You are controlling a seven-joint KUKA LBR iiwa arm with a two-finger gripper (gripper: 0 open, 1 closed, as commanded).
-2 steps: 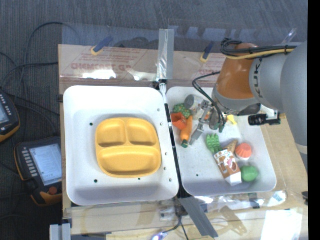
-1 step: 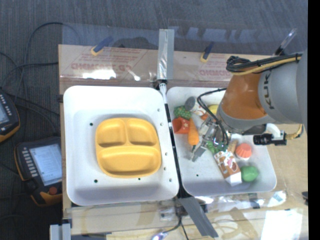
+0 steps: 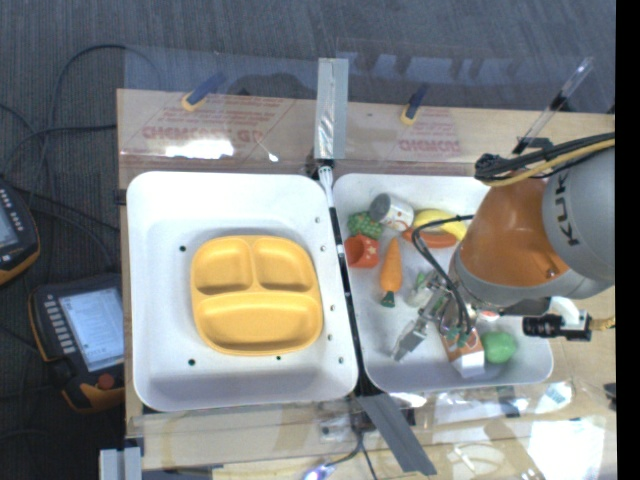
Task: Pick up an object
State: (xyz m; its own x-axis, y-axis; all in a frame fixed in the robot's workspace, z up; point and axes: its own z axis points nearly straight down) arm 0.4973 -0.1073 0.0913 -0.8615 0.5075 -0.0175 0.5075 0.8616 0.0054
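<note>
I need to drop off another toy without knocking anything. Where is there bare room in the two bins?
The left bin has bare white floor all round the yellow tray, widest along its left wall. In the right bin, only the lower left corner is bare. Its upper part is crowded: carrot, tomato, banana, with the gripper beside them.

The arm (image 3: pixel 520 238) covers part of the right bin (image 3: pixel 540 368) and overlaps the yellow banana (image 3: pixel 440 220). A small box (image 3: pixel 465 353) and a green object (image 3: pixel 498 347) beside the gripper (image 3: pixel 425 323) are partly hidden, too small to identify.
</note>
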